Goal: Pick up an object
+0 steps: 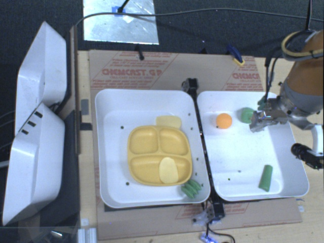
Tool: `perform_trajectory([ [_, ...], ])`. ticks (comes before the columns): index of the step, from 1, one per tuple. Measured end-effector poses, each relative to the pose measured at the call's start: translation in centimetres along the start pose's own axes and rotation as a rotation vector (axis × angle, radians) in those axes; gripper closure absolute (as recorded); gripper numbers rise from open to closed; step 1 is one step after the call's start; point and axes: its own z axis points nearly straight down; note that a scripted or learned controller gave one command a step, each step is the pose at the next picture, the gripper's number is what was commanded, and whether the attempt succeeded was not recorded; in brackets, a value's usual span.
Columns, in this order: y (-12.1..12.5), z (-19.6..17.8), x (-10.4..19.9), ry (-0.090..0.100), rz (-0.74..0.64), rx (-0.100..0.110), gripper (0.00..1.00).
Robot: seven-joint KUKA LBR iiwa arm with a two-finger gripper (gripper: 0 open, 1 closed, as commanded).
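Pincer (257,121) partly hides a green ball (246,115) near the right bin's (283,189) far wall; its grip cannot be told.

Even, fairly bright overhead light fills the scene, leaving only thin soft shadows under the gripper (257,121) and along the inner walls of the two white bins (152,97), whose floors come close to washing out. Far up and to the left of the jaws, a metal sheet (119,14) throws back a patchy pale glare, while the dark floor around the bench stays dim and grainy. The whole picture is slightly soft, small things just beside the jaws have fuzzy edges, and the bench's straight sides bow a little toward the frame's borders.
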Motion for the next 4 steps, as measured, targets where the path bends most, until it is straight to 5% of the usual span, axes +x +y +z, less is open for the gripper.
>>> perform_trajectory([
  [2,0.1,-0.5,10.3,0.000,0.000,-0.001,1.00],
  [4,-2.4,1.1,19.8,0.000,0.000,0.000,1.00],
])
